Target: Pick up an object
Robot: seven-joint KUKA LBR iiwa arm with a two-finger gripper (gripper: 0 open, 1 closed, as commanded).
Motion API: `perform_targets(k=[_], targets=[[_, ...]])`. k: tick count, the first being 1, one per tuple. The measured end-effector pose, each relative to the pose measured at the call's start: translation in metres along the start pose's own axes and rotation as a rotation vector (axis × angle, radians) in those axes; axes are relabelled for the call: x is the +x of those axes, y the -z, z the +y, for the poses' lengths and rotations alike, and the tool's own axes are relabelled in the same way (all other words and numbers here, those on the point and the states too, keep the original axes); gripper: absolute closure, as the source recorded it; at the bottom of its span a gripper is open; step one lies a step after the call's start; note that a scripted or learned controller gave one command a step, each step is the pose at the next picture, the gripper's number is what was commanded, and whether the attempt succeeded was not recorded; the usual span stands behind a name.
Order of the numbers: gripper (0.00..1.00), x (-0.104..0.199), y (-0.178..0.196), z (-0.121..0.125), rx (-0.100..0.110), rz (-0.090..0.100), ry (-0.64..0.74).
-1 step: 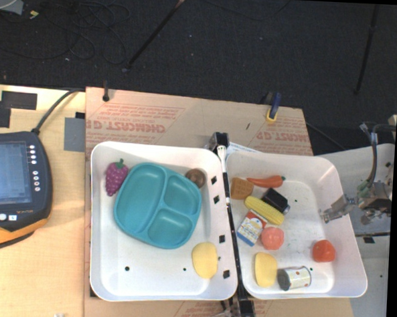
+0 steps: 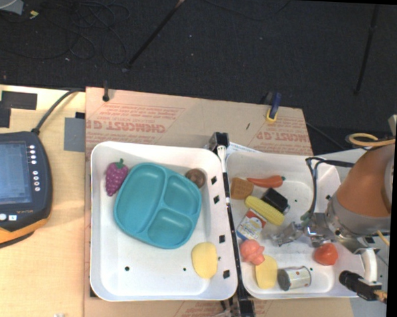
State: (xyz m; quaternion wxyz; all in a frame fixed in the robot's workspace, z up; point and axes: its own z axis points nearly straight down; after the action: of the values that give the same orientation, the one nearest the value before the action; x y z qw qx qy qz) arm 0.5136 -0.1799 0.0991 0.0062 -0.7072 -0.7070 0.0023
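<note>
my tool low in the right bin, nothing held yet

my arm (image 2: 364, 191) reaches in from the right, and my tool (image 2: 294, 233) sits low in the right bin (image 2: 325, 174), among the toys. i cannot tell whether it is apart or together, and i see nothing clamped in it. the things i could pick lie close by: a yellow corn cob (image 2: 265, 207) just up and left of the tool, a small printed carton (image 2: 250, 225) beside it, and a red tomato-like ball (image 2: 325, 253) just below and right.

to do this step well, i judge i should choose a single target with free space on both sides. the red ball looks freest; the corn touches a black block (image 2: 277, 199), so a grasp there may catch both. i would come straight down, centre over the thing, and close before lifting.

counted, the right bin holds 1 corn cob, 1 black block, 1 carrot (image 2: 267, 181), 1 tan piece (image 2: 241, 188), 1 carton, 1 pink toy (image 2: 252, 251), 1 yellow toy (image 2: 266, 272), 1 metal can (image 2: 294, 279) and 1 red ball. the left bin (image 2: 152, 283) holds 1 teal divided plate (image 2: 158, 205), 1 bunch of purple grapes (image 2: 115, 176), 1 brown round thing (image 2: 195, 178) and 1 yellow fruit (image 2: 204, 259). there are 2 bins on the surface.
</note>
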Motion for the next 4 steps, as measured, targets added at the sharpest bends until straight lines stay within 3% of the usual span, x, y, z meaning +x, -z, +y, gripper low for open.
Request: perform_targets(k=[1, 3, 4], targets=[[0.00, 0.088, -0.009, 0.059, -0.017, -0.004, 0.008], [0.00, 0.095, -0.010, 0.130, -0.004, -0.010, -0.001], [0.00, 0.007, 0.028, 0.130, -0.014, -0.010, -0.005]])
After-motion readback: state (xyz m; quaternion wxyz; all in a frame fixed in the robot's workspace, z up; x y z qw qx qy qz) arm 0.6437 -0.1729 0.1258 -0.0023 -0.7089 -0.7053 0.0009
